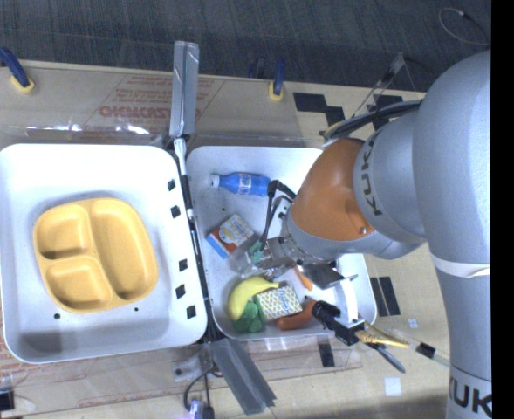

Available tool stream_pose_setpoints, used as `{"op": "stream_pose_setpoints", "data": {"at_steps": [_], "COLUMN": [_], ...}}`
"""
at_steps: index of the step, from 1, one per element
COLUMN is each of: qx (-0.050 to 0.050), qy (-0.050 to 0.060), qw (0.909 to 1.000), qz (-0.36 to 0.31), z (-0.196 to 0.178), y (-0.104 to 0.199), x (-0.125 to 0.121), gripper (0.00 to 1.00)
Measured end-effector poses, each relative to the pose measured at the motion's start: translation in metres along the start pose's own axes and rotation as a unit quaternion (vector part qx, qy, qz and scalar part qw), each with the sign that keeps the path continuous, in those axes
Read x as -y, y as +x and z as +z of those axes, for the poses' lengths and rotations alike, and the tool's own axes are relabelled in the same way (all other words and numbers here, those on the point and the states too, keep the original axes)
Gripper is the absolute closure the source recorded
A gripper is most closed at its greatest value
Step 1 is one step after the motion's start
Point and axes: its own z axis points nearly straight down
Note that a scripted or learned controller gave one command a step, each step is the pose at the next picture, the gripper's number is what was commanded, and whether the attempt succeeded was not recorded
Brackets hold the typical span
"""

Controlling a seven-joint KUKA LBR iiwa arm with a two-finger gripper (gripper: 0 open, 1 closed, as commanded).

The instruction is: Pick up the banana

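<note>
The yellow banana lies near the front of the right bin, beside a green item and a patterned packet. My gripper hangs just above and behind it, low in the bin under the orange wrist band. The wrist hides the fingers.
A blue bottle lies at the back of the right bin. A small snack packet sits mid-bin, and an orange-red item rests at the front. The left bin holds a yellow divided tray.
</note>
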Motion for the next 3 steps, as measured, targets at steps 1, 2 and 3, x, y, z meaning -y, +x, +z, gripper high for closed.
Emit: {"op": "stream_pose_setpoints", "data": {"at_steps": [1,2,3], "qx": [0.0,0.0,0.0], "qy": [0.0,-0.001,-0.001], "qw": [1.0,0.9902,0.99], "qz": [0.0,-0.14,-0.141], "z": [0.0,0.009,-0.001], "y": [0.0,0.001,0.001], "x": [0.0,0.022,0.021], "gripper": [0.0,0.0,1.0]}}
